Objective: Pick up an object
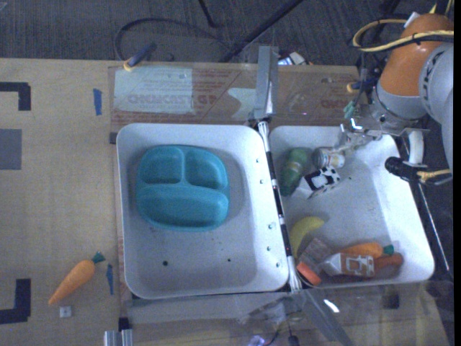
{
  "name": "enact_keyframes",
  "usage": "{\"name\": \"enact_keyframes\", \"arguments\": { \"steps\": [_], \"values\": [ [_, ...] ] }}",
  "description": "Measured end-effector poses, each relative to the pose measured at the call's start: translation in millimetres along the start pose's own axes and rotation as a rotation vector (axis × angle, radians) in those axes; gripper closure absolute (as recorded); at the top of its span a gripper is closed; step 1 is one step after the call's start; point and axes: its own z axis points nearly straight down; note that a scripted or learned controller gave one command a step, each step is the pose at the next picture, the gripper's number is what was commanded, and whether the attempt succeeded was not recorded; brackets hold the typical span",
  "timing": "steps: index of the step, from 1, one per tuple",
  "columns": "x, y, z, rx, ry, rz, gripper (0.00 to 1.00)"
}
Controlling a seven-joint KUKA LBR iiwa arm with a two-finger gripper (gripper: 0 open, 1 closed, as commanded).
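Two white bins sat side by side on the desk [57, 193], and I took the right bin [410, 215] as my landmark. Seen from above, the arm reached in over its far right corner, the hand [344, 148] lowered near its far wall; whether it was apart or together I could not tell. Just beside the hand, toward the bin's far left, stood a small black-and-white toy [322, 179] and a green bottle-like thing [292, 169]. Along the bin's near wall lay a yellow banana [305, 227] and an orange carton [354, 259]. Left of the right bin, the other bin held a blue divided plate [182, 187]; a toy carrot [72, 280] lay well apart on the desk. I judged the approach step in hand, nothing yet grasped. Next, the hand would need to settle squarely over the toy before closing.
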Motion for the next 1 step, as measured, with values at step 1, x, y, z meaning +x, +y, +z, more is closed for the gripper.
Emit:
{"name": "enact_keyframes", "arguments": {
  "steps": [1],
  "values": [
    [71.6,-9.7,40.7,-0.015,-0.016,0.158,1.00]
  ]
}}
